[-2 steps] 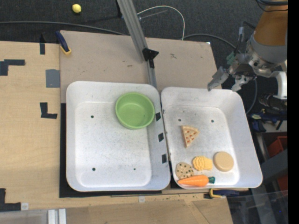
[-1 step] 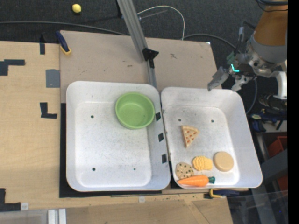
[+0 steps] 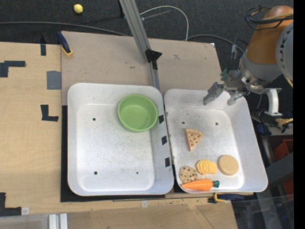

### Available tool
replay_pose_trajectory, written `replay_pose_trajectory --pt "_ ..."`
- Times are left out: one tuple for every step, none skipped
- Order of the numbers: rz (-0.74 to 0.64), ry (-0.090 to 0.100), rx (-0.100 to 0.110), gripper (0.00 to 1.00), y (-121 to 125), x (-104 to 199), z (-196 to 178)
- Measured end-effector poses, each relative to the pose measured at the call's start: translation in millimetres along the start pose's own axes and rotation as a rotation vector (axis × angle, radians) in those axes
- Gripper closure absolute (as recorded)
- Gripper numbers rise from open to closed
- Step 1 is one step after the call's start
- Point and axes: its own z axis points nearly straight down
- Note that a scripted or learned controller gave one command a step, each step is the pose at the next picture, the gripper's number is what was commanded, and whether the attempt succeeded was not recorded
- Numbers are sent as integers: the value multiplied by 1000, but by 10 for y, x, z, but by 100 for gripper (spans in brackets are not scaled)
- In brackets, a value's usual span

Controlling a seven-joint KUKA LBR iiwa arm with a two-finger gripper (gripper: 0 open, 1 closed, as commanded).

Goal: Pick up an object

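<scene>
We see the gripper (image 3: 222, 95) hanging over the far edge of the right bin (image 3: 253, 151), its two fingers spread apart with nothing between them. In that bin a pizza slice (image 3: 193, 139) lies near the middle, well apart from the gripper. Along the near edge sit a chocolate-chip cookie (image 3: 188, 173), a yellow ridged piece (image 3: 206, 166) (we cannot tell what food it is), a round tan biscuit (image 3: 228, 165) and a carrot (image 3: 200, 185). The left bin (image 3: 86, 156) holds a green bowl (image 3: 137, 112), upright near its far right corner. Both bins rest on the surface (image 3: 28, 128).
</scene>
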Motion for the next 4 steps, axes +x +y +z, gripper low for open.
replay_pose_trajectory --pt "-1 0 -2 0 86 57 553" --pt "0 -1 -1 0 46 77 998" --pt "-2 -1 -5 100 60 83 867" --pt "1 -1 -11 100 -33 62 359"
